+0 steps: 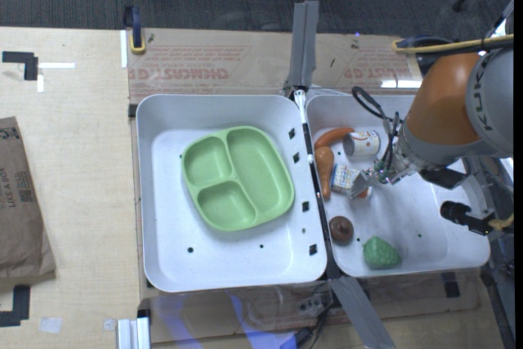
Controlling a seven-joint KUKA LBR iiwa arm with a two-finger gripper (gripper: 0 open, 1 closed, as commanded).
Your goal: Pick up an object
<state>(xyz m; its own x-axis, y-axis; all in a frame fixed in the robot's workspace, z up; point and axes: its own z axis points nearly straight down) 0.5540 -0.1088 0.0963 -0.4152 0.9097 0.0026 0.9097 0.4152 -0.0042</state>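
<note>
I see my arm reaching in from the right, bent down over the right bin, gripper low at a small packet beside the carrot; its grip I cannot tell.

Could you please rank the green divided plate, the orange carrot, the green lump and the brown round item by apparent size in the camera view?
1. Green divided plate, by far the largest.
2. Orange carrot.
3. Green lump.
4. Brown round item, the smallest.

Divided plate in left bin; carrot, cup, ball in right bin.
</note>
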